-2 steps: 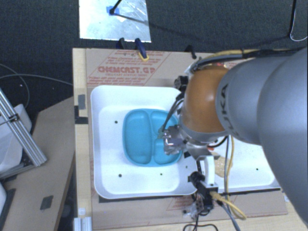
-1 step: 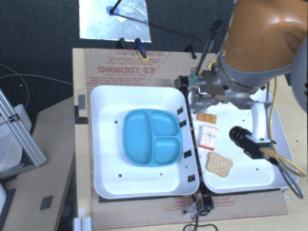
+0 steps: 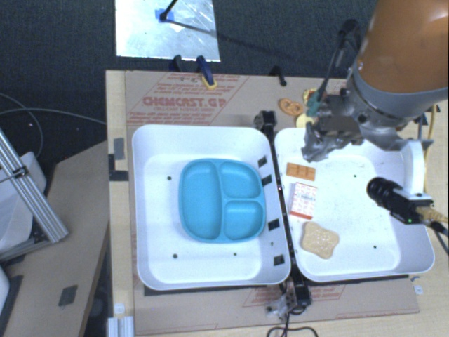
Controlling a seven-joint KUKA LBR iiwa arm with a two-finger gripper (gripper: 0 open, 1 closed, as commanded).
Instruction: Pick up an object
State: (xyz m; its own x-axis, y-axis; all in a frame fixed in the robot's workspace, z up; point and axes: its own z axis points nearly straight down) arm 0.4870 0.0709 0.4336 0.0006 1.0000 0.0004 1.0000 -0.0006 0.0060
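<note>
I see the pincer [image 3: 313,152] hovering over the right bin's [image 3: 365,262] far-left corner; whether it's open or closed I can't tell. Just beneath lie a cracker [image 3: 301,172], a card [image 3: 304,201] and toast [image 3: 320,239].

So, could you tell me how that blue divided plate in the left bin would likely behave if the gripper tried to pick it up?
The blue divided plate looks like rigid moulded plastic, so probably stiff and light. It lies flat with a low rim, so fingers may slip off. It seems unlikely to roll.

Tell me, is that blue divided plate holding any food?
Empty. The blue divided plate lies flat in the left bin, all three compartments showing bare blue.
</note>
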